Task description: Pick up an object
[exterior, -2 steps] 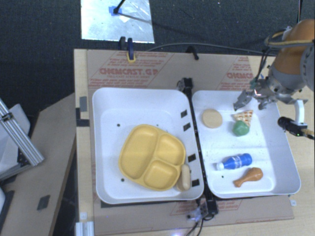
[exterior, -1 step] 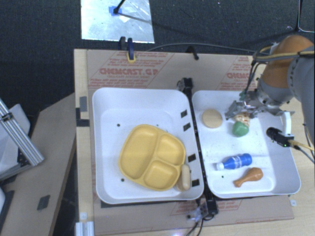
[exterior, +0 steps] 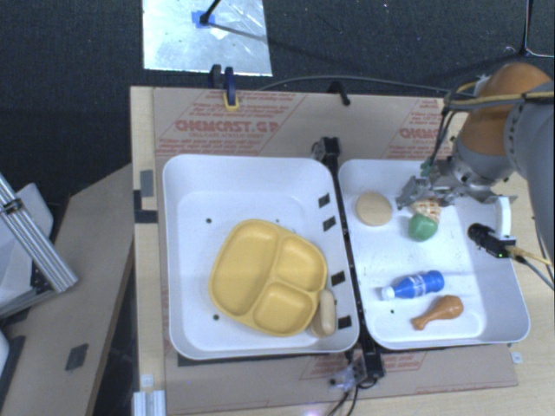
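Grey metal gripper (exterior: 425,196) – grip unclear – above round green object (exterior: 422,227), glossy blue bottle (exterior: 416,285) nearby

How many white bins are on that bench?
2: the left bin holds a yellow divided tray, and the right bin holds small items beneath the arm's pincer. More could sit outside the picture.

The arm (exterior: 520,128) is grey with a rounded orange band above the wrist — thin cables run alongside, down to a small metallic tool (exterior: 425,195).
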`<act>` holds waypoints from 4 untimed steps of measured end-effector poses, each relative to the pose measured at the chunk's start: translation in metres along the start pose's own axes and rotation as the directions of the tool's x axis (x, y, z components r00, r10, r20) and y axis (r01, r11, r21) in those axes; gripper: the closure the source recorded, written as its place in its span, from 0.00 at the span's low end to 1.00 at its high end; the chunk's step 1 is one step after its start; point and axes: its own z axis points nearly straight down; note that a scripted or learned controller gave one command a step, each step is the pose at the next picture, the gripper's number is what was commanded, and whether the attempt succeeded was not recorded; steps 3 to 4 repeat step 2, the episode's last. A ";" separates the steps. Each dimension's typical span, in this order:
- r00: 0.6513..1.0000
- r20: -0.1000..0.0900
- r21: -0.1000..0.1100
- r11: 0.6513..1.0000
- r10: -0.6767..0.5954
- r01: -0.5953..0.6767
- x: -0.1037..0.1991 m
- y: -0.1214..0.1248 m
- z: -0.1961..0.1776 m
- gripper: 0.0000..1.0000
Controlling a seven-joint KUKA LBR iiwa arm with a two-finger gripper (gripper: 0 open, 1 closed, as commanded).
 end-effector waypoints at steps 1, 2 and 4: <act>1.000 0.004 -0.012 1.000 -0.002 0.002 -0.001 0.003 -0.015 1.00; 1.000 -0.004 0.004 1.000 0.000 0.000 -0.004 0.009 -0.059 1.00; 1.000 -0.004 0.004 1.000 0.000 0.000 -0.004 0.009 -0.059 1.00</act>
